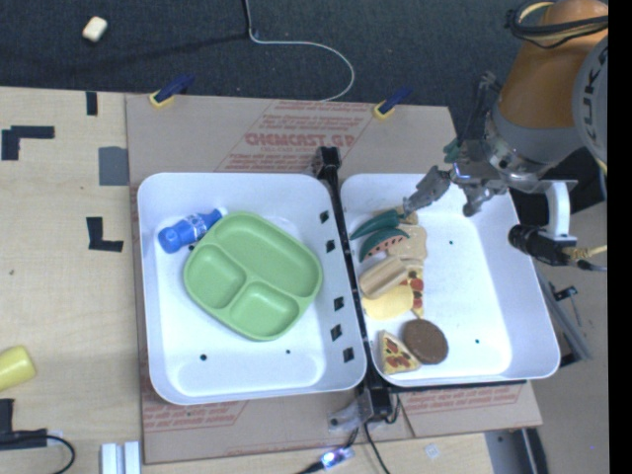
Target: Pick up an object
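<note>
right bin right half bare; food pile crowds left edge.

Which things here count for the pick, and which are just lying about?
For the pick: hand over the right bin; toy food pile; brown disc; pizza slice; green divided plate and blue bottle in the left bin.

Lying about: white cable, small white block, yellow object.
</note>
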Motion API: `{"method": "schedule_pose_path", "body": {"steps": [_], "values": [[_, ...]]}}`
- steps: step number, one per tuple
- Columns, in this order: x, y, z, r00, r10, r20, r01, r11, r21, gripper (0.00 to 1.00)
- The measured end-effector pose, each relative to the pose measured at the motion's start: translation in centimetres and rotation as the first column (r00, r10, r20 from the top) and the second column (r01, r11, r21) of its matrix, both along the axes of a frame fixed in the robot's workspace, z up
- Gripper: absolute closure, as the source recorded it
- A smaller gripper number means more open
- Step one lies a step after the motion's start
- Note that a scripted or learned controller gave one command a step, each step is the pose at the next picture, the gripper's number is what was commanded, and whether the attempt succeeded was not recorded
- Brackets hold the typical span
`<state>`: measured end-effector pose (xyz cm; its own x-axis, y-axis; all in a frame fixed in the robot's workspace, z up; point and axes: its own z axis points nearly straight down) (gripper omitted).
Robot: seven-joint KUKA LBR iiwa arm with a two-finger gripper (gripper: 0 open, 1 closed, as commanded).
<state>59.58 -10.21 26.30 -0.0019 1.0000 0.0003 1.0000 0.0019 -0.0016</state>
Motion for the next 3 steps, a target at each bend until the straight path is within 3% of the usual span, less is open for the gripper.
{"method": "schedule_pose_path", "body": {"steps": [1,2,3], "values": [[-1.2,4.5,-8.4,1.000,0.002,-0.007,-0.002,1.000,0.002,0.00],[-1.1,4.2,-7.9,1.000,0.000,0.000,0.000,1.000,0.000,0.00],[-7.3,6.9,9.9,1.000,0.003,0.017,-0.003,1.000,0.001,0.00]]}}
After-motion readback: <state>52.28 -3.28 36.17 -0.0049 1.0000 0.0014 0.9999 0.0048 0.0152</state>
